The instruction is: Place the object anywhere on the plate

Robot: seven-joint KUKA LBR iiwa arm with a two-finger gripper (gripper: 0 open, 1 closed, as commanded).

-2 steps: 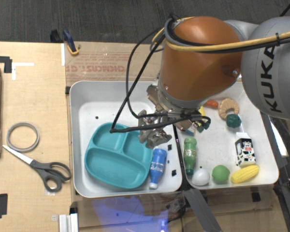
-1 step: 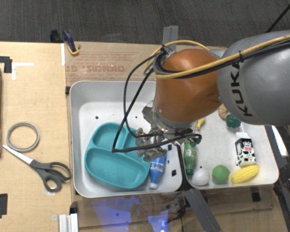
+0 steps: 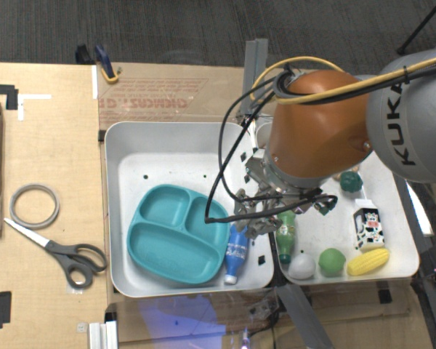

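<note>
Plate [image 3: 171, 238]: teal, divided, in the left bin [image 3: 131, 151]; open floor behind it.
Blue bottle [image 3: 236, 251]: beside the plate's right edge, just below my gripper [image 3: 265, 220].
My grip: cannot tell.
Right bin [image 3: 392, 195]: green bottle [image 3: 285, 235], green ball [image 3: 332, 261], corn [image 3: 368, 261].

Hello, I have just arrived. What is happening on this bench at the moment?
A grey KUKA arm with an orange band reaches in from the right and hangs over the divide between two white bins. The left bin holds a teal divided plate, with a blue bottle lying beside its right edge, not on it. The right bin holds a green bottle, a green ball, a yellow corn toy and a small carton. No object lies on the plate yet.
</note>
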